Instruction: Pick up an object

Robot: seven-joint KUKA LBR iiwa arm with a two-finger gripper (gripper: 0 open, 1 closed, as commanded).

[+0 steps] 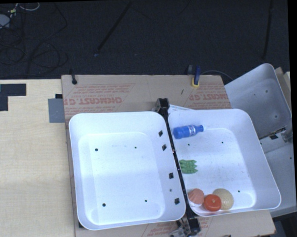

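Two shallow white plastic bins sit side by side at the centre of the frame on a brown cardboard sheet (113, 95) printed in red, which lies on a pale wooden bench (28, 170).

The left bin (73, 143) offers a broad smooth floor. The right bin (262, 155) carries everything loose, all crowded toward its left wall, beside the line of black clips (171, 159) joining the two rims; its right half is open floor.

A small blue plastic bottle (188, 131) lies on its side in the right bin's upper left corner, its long axis nearly level across the frame, the narrower end pointing right and slightly up. Below it, well apart, rests a ridged green piece (188, 166), possibly a toy pod, also lying across the frame.

In the lower left corner of the right bin three round things press together near the rim: a pink ball (195, 196), a glossy red ball (212, 202) and a rough tan ball (224, 197).

A tilted grey metal panel (258, 93) stands at the right edge. How the gripper is set cannot be told here.
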